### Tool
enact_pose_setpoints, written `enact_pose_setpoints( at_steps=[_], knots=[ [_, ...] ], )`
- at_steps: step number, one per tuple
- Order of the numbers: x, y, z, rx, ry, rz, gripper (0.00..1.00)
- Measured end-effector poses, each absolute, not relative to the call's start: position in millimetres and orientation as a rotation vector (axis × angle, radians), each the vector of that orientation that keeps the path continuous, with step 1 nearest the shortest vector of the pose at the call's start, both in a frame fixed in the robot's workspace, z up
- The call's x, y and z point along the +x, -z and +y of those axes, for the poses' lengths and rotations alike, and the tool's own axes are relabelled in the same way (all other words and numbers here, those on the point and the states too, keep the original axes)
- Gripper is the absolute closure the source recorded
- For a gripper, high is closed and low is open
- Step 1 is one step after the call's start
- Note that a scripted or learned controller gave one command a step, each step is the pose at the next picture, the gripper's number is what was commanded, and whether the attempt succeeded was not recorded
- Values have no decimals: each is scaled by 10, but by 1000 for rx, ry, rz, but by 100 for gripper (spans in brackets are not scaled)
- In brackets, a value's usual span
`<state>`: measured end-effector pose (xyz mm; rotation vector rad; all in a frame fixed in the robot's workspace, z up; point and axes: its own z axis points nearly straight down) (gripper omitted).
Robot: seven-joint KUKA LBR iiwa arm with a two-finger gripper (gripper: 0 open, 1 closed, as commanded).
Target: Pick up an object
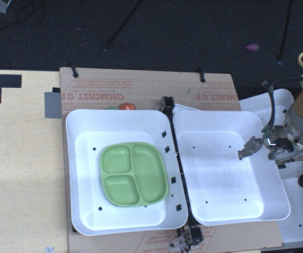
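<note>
- Spreading across the lower left of the view, the table (19, 157) showed pale wood, with a cardboard sheet (141, 91) laid on it under both bins.
- The left bin (83, 125) and the right bin (220, 125) sat side by side, touching along a dark clamped seam in the middle.
- The green plate (133, 174), a rounded tray split into three compartments, lay flat in the middle of the left bin, apart from every wall; it was the only object inside either bin.
- The arm (299, 107) came in at the right edge, beside the right bin's far-right rim.
- The pincer (249, 149) hung just over the right bin's right side, well apart from the plate; whether it was released or clenched could not be told, and nothing showed in its grip.
- A small orange-red thing (127, 107) peeked out behind the left bin's back wall, outside the bin.
- Judged by its look, the plate was probably light, stiff moulded plastic, smooth and likely slippery, not fragile.
- Lying flat, it offered little to pinch from above; the raised outer rim, or one of the ridges between compartments, seemed the best hold, taken with one finger on either side of the thin wall.
</note>
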<state>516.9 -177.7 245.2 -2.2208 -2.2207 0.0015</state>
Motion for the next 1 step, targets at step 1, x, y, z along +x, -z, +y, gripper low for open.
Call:
enact_pose_setpoints(
  at_steps=[1],
  knots=[
    [5093, -1830, -1776, -2216, -6, -2215, 0]
  ],
)
